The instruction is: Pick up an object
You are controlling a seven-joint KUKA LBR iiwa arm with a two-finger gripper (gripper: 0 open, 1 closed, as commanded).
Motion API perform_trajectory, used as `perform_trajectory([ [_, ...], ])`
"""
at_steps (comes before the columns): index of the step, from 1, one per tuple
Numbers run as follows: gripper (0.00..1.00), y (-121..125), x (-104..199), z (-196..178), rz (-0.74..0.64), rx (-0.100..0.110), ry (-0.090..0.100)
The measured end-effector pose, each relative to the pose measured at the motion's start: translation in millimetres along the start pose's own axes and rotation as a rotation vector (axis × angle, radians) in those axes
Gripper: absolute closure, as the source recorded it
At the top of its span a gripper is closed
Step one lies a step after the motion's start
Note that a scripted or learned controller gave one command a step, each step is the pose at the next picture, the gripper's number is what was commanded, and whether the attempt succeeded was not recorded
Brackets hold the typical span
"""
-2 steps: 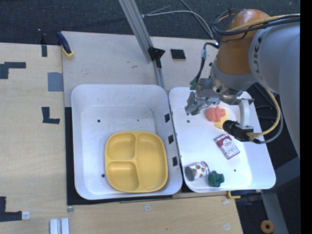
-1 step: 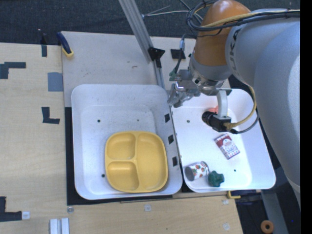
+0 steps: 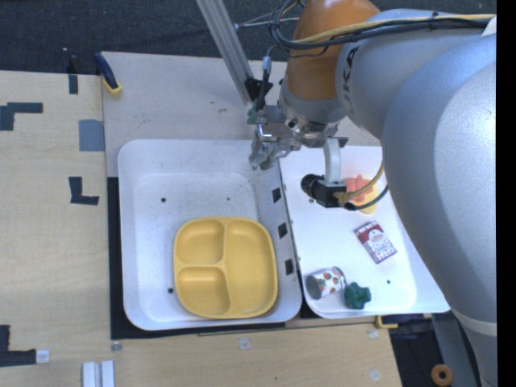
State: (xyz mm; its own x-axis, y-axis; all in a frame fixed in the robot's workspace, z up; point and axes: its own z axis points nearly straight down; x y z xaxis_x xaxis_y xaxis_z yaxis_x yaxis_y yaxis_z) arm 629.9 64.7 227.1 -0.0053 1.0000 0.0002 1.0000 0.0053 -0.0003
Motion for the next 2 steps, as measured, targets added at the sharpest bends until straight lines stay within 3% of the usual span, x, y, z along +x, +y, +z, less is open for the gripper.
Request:
perform_trajectory([
  [1, 1.0, 3.9, 33.6, 7.5, 0.002, 0.001, -0.001],
  [2, 0.0, 3.8, 32.4, 7.2, 0.003, 0.001, -0.002],
])
